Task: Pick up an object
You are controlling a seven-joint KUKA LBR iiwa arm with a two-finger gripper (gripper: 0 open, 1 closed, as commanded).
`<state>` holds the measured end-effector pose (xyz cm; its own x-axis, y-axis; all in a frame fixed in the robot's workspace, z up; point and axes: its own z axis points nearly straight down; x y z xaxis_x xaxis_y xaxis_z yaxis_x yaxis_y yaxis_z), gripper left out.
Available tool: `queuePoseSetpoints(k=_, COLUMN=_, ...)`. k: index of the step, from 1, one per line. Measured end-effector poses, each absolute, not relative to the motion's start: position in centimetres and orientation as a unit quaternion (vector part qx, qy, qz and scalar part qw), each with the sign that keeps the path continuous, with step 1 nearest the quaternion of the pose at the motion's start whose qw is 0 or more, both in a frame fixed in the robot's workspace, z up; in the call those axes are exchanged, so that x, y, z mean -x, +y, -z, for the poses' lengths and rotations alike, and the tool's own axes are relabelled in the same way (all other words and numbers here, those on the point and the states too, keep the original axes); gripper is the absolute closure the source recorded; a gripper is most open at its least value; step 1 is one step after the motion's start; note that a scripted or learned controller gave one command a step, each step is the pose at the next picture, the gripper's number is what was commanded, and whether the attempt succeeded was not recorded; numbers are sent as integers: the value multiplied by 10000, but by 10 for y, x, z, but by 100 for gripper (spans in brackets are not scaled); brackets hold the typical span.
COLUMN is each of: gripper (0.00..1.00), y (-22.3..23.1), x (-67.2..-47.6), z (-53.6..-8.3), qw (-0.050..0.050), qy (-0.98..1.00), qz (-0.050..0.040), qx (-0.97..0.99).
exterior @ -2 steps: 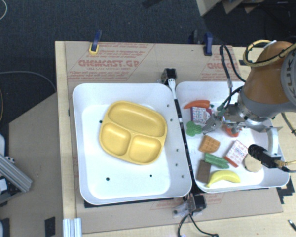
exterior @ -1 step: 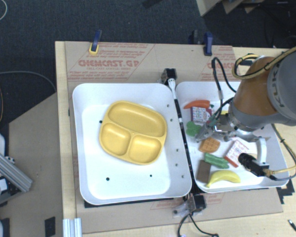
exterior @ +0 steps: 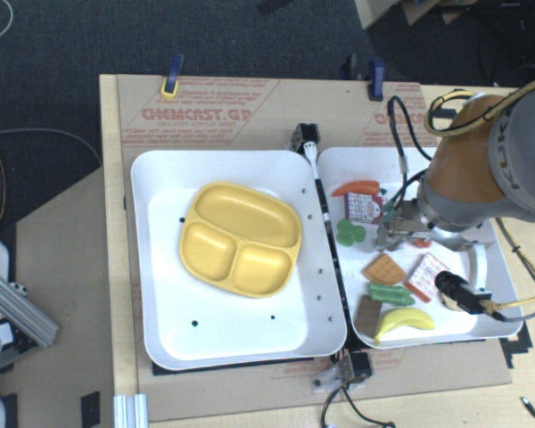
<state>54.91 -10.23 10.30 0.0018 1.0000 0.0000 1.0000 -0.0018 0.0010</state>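
camera view has the hand (exterior: 394, 230) low in the right bin (exterior: 490, 328), over small toys such as a cracker (exterior: 384, 267); whether it is apart or together cannot be told, nothing visibly gripped.

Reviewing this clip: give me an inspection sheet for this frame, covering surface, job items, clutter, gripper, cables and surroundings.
Surface: cardboard-covered bench bearing a left bin and a right bin, side by side.
Job's things: right bin holds a banana, a green pepper, a waffle-like cracker, a green round piece, an orange-red piece, a red-and-white packet and a brown block.
Clutter: yellow divided plate in the left bin.
Gripper: gripper low over the right bin's middle; finger state cannot be told.
Cables: black cable along the arm; yellow cable at the right bin's edge.
Surroundings: dark carpet; two clamps on the bench's far edge.
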Motion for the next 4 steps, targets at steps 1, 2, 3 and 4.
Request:
queuePoseSetpoints(k=1, gripper=100, y=-102, x=-558, z=-164, qw=32, qy=7075, qz=-20, qx=-7067)
queuePoseSetpoints(k=2, gripper=100, y=-100, x=-562, z=-208, qw=30, qy=7076, qz=-19, qx=-7066)
queuePoseSetpoints(k=3, gripper=100, y=-100, x=-563, z=-226, qw=20, qy=7075, qz=-12, qx=-7067)
queuePoseSetpoints(k=4, gripper=100, y=-89, x=-609, z=-226, qw=24, qy=7083, qz=-16, qx=-7059)
